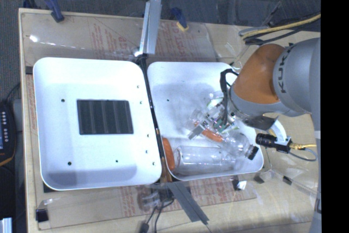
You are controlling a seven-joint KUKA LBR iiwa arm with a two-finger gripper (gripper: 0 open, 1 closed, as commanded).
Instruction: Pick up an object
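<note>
end effector (214, 121): low in right white bin (180, 76), finger state cannot be told (clear plastic clutter) | clear plastic bottle with orange cap (199, 156): lying along that bin's near wall

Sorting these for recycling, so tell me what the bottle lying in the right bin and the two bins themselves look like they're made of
The bottle looks like clear, glossy plastic: the bin floor shows through it, and it has an orange end. The right bin and the left bin look like smooth white plastic with rounded moulded corners, though coated metal can't be ruled out.

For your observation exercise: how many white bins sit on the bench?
2: the left bin holding a dark ribbed panel; the right bin beside it, under the gripper.
</note>
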